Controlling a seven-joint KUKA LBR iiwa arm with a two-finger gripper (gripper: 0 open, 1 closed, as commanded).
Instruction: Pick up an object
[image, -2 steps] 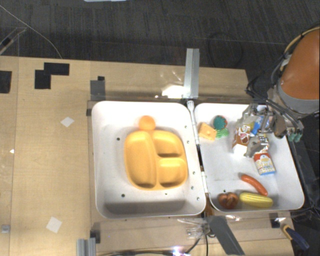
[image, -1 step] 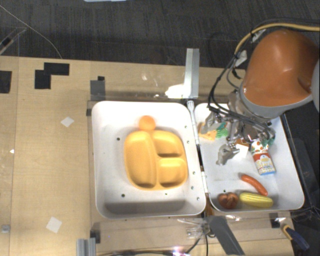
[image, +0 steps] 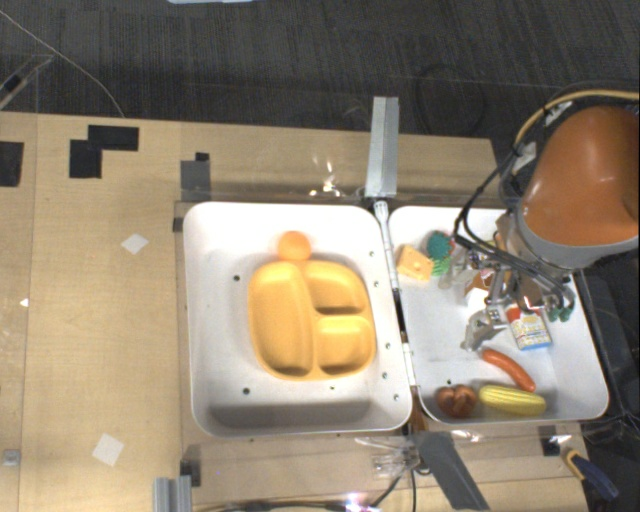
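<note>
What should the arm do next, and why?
Probably drop straight down a little: the gripper hangs in the right bin with nothing seen between its fingers, just above the orange sausage, the nearest thing to grab.

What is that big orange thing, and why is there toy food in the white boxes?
You are looking down from a camera fixed above a wooden bench. The big orange and grey thing is a robot arm reaching in from the right. At its end is a grasping tool, a bit like two metal fingers, hanging over the right bin. Its job is to pick something up.

Around it in that bin lie toy foods: an orange carrot, a yellow corn cob, a dark reddish-brown round piece, a yellow wedge and something green. A small carton sits right beside the tool.

The left bin holds a yellow divided tray and a little orange ball touching its top edge.

I cannot see anything between the fingers, so I would not say it holds anything.
</note>
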